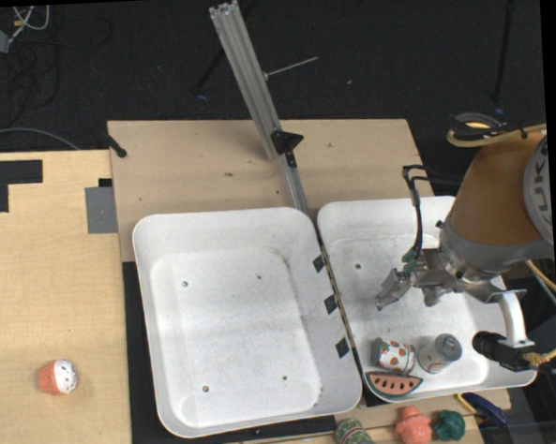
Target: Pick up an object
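Observation:
My gripper (411,291) hangs over the middle of the right bin (372,229), fingers spread open with nothing between them. Below it, near the bin's front edge, a small white cup with red markings (394,355) stands next to a grey cylinder (443,349). A watermelon-slice toy (394,384) lies at the front rim. The gripper is above and apart from all three. The arm's orange band (497,198) fills the right side.
The left bin (166,242) adjoins the right one. A slanted metal rail (256,86) runs down to the bins' divider. An orange-and-white ball (57,377) lies on the bench at left. A can (352,437), a pink toy (413,426) and a green toy (448,426) sit in front.

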